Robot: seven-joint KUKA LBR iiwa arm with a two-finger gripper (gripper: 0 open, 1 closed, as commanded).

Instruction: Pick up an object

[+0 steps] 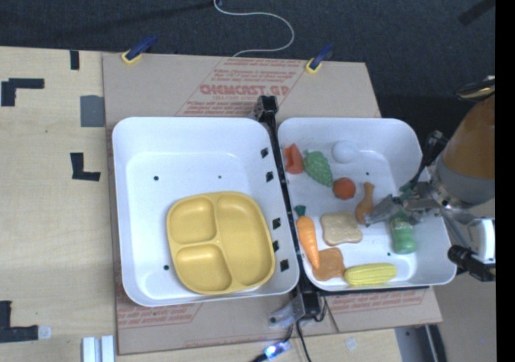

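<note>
Looking down on the bench, I see two white bins side by side. The left bin [129,151] holds a yellow divided plate [219,240] with three compartments, lying flat toward the bin's near side. The right bin [402,137] holds the toy food: a green leafy piece [318,167] near the far left, a red piece [293,159] just beside it against the dividing wall, a small red tomato [344,187], a drumstick [366,199], a slice of bread [341,228], a carrot [306,240], an orange-brown piece [329,263] touching the carrot's lower end, and a corn cob [370,274] along the near wall. A pale round object [346,151] sits near the far wall (its identity is not clear to me).

The arm [471,151] enters from the right, and the gripper [385,211] sits low inside the right bin, between the drumstick and a green object [402,237] lying just beside it. From this angle the dark fingers blur together, so I cannot tell whether they are apart or together, and nothing is visibly clamped between them.
</note>
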